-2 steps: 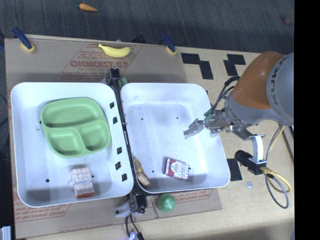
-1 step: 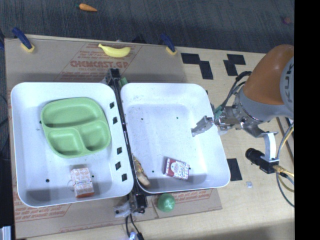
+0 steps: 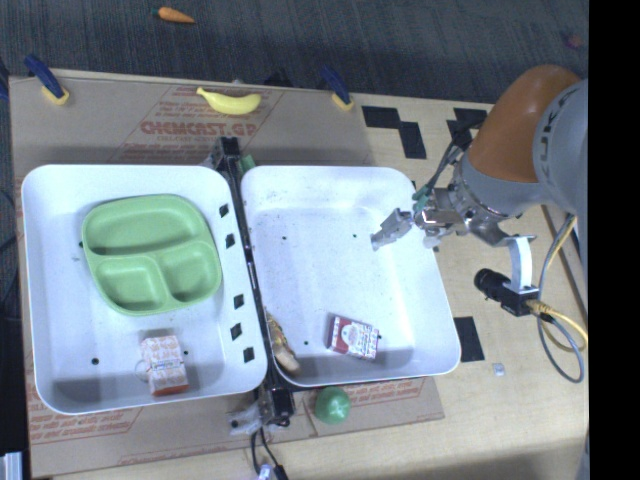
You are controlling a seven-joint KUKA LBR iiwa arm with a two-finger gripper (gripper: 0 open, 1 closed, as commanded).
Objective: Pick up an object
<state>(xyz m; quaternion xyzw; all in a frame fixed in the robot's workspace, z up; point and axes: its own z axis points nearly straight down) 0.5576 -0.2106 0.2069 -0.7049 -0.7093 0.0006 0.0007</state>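
My gripper (image 3: 392,229) hangs over the upper right part of the right bin (image 3: 300,193), reaching in from the right, with nothing visible in it. A red and white carton (image 3: 353,336) lies near that bin's front edge, well below and left of the gripper. A small tan lumpy object (image 3: 280,349) rests in the bin's front left corner. In the left bin (image 3: 45,268) sits a green divided plate (image 3: 150,253), and a small orange-brown packet (image 3: 163,363) lies in front of it.
A yellow banana (image 3: 230,99) lies on the cardboard behind the bins. A green ball (image 3: 332,404) sits on the cardboard in front of the right bin. Blue clamps (image 3: 47,78) (image 3: 336,85) hold the cardboard's back edge. A black divider (image 3: 243,258) runs between the bins.
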